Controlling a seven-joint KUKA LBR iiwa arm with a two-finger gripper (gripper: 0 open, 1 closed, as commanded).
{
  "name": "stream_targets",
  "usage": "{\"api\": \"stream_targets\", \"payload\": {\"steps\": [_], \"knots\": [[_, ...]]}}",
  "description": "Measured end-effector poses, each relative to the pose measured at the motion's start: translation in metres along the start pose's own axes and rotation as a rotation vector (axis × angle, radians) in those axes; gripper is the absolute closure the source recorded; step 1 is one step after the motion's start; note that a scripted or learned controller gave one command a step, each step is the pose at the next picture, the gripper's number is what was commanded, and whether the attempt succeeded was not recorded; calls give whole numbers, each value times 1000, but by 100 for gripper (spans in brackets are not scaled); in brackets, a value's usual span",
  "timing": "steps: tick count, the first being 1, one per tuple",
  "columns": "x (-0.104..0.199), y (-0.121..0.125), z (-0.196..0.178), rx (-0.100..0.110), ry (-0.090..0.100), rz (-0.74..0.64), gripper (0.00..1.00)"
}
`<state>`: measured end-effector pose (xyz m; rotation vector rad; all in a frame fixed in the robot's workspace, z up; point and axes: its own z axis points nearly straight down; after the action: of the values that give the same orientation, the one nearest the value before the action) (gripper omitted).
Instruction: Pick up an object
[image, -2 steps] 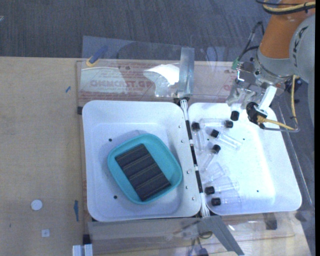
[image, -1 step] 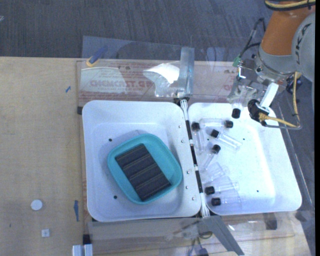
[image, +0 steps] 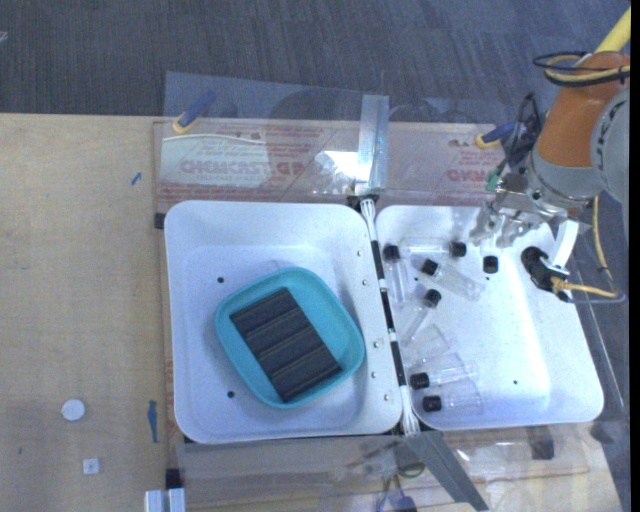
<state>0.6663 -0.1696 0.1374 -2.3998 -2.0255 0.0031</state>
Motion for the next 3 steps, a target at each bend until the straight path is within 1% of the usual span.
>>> {"api": "stream_targets", "payload": {"steps": [1,2,3], "knots": [[14,-1,-71,-5,0,90,100],[56,-9,-87,-4,0,285,100],[57,-9,-87,-4,0,285,0]]}}
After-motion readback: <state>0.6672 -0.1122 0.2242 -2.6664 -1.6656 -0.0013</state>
